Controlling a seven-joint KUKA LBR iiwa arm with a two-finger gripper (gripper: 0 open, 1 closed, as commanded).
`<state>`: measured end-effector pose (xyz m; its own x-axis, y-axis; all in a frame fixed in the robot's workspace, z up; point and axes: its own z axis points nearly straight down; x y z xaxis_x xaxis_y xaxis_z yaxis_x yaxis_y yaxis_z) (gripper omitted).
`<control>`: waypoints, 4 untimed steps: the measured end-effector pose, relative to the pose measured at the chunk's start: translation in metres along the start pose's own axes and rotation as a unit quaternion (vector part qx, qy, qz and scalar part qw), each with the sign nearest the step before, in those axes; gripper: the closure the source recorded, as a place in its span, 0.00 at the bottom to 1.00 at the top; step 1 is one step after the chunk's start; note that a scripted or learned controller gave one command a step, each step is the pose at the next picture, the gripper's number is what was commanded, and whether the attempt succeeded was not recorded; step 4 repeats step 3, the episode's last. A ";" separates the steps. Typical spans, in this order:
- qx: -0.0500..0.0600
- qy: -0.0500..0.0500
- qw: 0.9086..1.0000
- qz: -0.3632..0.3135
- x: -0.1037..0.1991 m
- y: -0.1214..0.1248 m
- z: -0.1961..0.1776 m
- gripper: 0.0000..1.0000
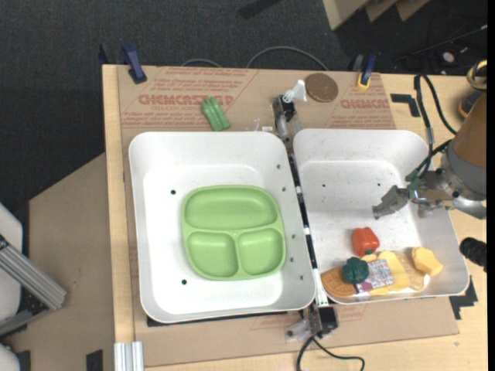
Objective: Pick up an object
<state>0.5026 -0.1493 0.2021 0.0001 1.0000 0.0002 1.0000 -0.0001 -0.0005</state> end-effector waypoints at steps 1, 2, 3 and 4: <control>0.004 0.002 1.000 -0.001 0.025 0.007 0.121 0.00; -0.001 -0.001 1.000 0.001 0.023 0.009 0.104 1.00; -0.005 0.000 1.000 -0.005 0.106 0.040 0.012 1.00; -0.005 0.000 1.000 -0.005 0.106 0.040 0.012 1.00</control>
